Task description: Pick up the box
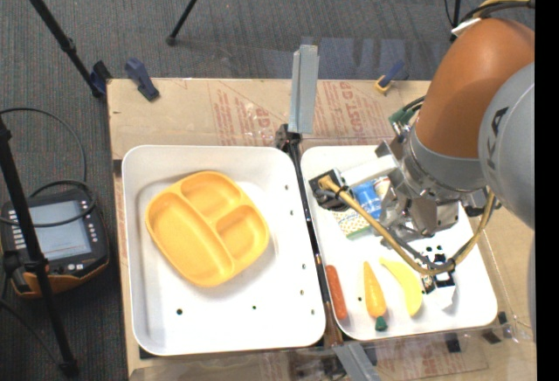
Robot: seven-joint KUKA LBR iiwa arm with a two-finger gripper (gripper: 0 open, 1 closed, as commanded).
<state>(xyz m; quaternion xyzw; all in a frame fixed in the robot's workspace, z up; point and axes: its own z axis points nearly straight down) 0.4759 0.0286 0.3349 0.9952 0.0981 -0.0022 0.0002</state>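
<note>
The box (360, 222), a flat pack with green-patterned and blue faces, lies in the right bin (476, 311) near its upper left, partly hidden under the arm. The gripper (417, 218) hangs just beside it, and whether it grips anything cannot be told. A carrot (374, 291), a banana (403, 285) and a red sausage (337, 293) lie below; a yellow divided plate (207, 226) sits in the left bin (148, 169).

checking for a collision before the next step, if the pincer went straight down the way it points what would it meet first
The pincer points down into the right bin. Most likely it would first meet the box lying partly under it, or bare bin floor just beside it. Depth is hard to judge from this slanted view.
</note>
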